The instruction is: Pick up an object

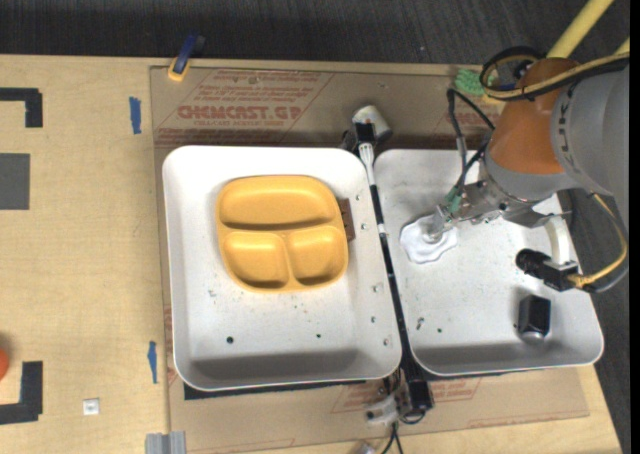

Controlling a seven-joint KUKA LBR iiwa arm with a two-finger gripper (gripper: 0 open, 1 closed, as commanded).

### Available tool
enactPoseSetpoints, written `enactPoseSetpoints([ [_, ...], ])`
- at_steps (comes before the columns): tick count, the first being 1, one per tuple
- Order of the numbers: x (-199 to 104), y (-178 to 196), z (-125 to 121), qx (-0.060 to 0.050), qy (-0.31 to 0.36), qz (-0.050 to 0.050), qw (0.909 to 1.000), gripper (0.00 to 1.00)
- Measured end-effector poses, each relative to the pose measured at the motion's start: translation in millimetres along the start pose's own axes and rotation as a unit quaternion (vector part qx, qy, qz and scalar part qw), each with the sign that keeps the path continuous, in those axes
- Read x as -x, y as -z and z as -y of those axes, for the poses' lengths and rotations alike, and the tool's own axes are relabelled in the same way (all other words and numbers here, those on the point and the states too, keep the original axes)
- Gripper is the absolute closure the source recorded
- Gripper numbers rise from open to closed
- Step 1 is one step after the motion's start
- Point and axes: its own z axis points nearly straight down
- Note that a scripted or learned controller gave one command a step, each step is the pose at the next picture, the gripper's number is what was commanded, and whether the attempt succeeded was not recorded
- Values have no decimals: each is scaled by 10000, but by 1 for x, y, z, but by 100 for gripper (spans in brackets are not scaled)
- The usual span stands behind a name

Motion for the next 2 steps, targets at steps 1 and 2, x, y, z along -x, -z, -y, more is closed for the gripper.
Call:
enactPoseSetpoints([
  [1,0,0,0,-5,1,-1,10000,0],
  [2,-8,-10,16,-21,956,-12,9954,0],
])
